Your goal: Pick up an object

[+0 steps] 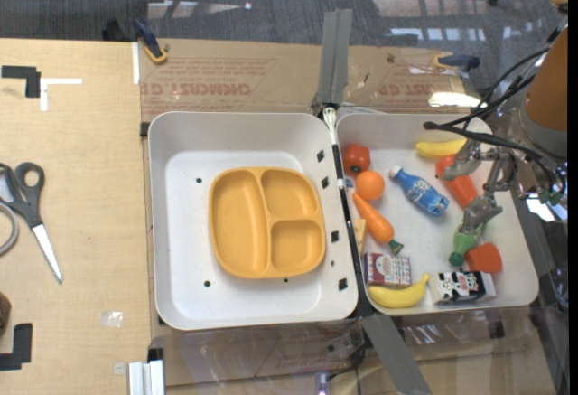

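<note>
The right bin (pixel 519 230) holds several toy foods. My gripper (pixel 471 188) hangs low over the bin's right half and stands open. A small red-orange piece (pixel 461 192) lies between its fingers, one finger (pixel 459 162) above it and the other (pixel 479 214) below. Just below sits a green-topped red fruit (pixel 483 258). A blue bottle (pixel 420 191) lies to the gripper's left and a yellow banana (pixel 440 148) above it. Whether the fingers touch the red-orange piece I cannot tell.
Also in the right bin are an orange (pixel 368 184), a red fruit (pixel 357 156), a carrot (pixel 375 220), a red carton (pixel 386 269), a second banana (pixel 400 294) and a black-and-white carton (pixel 461 286). The left bin (pixel 172 203) holds a yellow divided plate (pixel 267 221). Scissors (pixel 32 212) lie far left.
</note>
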`<state>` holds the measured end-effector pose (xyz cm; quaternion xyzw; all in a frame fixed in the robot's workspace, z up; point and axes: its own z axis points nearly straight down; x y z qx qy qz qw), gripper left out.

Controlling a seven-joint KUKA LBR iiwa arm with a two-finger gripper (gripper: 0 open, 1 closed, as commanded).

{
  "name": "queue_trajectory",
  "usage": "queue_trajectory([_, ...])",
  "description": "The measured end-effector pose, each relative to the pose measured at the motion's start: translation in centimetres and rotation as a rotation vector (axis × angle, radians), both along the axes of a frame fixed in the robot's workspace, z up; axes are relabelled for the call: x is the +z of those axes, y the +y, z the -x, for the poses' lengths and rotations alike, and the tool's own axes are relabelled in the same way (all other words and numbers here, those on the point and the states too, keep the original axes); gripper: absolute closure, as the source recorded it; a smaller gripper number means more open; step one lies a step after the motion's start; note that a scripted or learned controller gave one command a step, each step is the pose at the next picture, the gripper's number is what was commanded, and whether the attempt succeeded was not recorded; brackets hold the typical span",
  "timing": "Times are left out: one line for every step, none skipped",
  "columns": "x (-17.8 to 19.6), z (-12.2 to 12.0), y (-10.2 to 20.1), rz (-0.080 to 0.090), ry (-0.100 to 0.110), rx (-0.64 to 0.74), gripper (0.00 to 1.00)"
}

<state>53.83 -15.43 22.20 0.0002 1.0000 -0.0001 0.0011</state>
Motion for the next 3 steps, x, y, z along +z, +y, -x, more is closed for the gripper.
queue_trajectory([-10.3, -2.4, 4.1, 0.0, 0.0, 0.018, 0.0])
queue_trajectory([-12.8, -6.8, 3.9, 0.001, -0.003, 0.023, 0.0])
queue_trajectory([-11.8, -7.0, 3.9, 0.003, -0.009, 0.026, 1.0])
